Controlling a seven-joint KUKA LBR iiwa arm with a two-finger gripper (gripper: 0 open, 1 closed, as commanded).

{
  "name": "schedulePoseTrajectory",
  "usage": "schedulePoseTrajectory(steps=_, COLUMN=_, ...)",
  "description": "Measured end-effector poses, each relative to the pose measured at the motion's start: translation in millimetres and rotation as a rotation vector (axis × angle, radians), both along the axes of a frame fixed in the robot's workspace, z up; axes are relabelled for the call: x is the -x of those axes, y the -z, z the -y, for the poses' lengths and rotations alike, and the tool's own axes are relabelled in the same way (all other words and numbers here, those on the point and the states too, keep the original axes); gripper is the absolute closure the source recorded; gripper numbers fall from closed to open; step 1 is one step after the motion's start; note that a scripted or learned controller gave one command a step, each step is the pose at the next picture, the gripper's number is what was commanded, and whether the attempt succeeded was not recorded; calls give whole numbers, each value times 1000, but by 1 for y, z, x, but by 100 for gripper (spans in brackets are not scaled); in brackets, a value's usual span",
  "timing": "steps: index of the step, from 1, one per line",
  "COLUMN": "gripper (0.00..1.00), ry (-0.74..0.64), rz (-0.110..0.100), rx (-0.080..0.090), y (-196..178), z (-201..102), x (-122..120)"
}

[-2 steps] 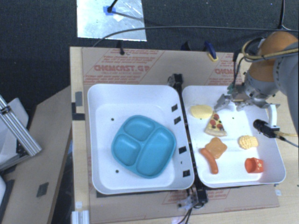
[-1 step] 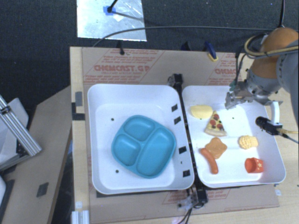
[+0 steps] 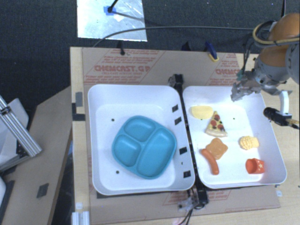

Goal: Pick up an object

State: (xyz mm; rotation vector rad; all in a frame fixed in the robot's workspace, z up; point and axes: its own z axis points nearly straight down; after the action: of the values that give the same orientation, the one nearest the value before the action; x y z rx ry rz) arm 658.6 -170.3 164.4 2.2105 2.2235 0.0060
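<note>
The right bin (image 3: 269, 139) holds six toy foods. A pale yellow flat piece (image 3: 201, 111) lies near its upper left, just beside a pizza slice (image 3: 216, 124) with red spots. Below these an orange-brown toast-like piece (image 3: 217, 148) touches a reddish sausage (image 3: 210, 161). A knobbly yellow corn piece (image 3: 249, 142) sits further right, and a red cup-like piece (image 3: 255, 166) lies near the bin's lower right corner. The gripper (image 3: 238, 93) hangs over the bin's upper right edge, well apart from every piece; whether its claw is apart or together cannot be told. The left bin (image 3: 101, 125) holds a blue divided plate (image 3: 144, 146).
</note>
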Motion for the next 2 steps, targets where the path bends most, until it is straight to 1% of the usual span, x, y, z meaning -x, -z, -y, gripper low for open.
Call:
schedulePoseTrajectory(steps=1, gripper=100, ry=0, rz=1, rx=0, y=-55, z=0, x=-2)
schedulePoseTrajectory(steps=2, gripper=100, ry=-3, rz=-5, rx=-3, y=-55, z=-45, x=12)
